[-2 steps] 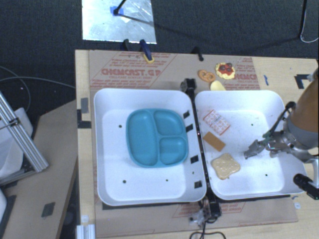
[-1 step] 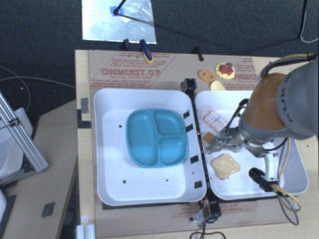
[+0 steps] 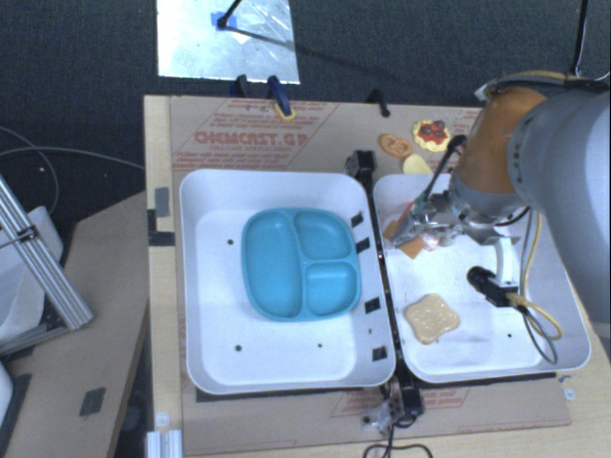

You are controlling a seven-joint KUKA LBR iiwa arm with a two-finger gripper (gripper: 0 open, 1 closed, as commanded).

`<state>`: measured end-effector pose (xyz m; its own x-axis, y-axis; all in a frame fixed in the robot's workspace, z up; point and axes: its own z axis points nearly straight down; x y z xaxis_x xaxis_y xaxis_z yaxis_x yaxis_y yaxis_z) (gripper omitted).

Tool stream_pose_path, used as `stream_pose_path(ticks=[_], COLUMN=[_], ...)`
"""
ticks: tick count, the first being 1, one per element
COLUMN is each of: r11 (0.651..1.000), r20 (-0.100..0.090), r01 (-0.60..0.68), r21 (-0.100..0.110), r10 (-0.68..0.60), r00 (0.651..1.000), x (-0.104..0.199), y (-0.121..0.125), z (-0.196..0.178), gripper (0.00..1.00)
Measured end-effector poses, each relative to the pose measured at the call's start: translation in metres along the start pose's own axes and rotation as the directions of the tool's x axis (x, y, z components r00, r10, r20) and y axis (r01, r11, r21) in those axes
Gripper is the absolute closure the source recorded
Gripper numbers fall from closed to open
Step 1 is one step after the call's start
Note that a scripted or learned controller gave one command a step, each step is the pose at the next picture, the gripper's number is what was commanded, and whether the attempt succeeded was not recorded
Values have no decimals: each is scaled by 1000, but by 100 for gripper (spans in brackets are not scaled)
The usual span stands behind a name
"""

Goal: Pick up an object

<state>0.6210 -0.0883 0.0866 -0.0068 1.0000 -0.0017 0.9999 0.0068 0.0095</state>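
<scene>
My gripper (image 3: 417, 227) is low in the right bin (image 3: 482, 353), near its left wall. An orange object (image 3: 411, 247) lies directly under and against it, partly hidden by the gripper body, and I cannot tell whether it is held. A tan toast-shaped piece (image 3: 431, 318) lies flat on the bin floor, apart from the gripper and nearer the front. The grey arm with its orange band (image 3: 492, 151) comes in from the right over the bin's back half.
The left bin (image 3: 220, 356) holds a blue divided plate (image 3: 301, 263). A black fitting with a yellow cable (image 3: 490, 286) hangs off the arm above the right bin. Three small toy foods (image 3: 417, 144) lie on the cardboard behind the right bin.
</scene>
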Motion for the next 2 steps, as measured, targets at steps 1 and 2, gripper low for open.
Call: stream_pose_path(ticks=[1, 2], r11=[1000, 1000], r20=[2, -4], r01=[-2, 3], r21=[-5, 2], r10=[2, -3], r00=[1000, 1000], x=[-1, 75], y=[-1, -12], z=[-12, -103], gripper=[100, 100])
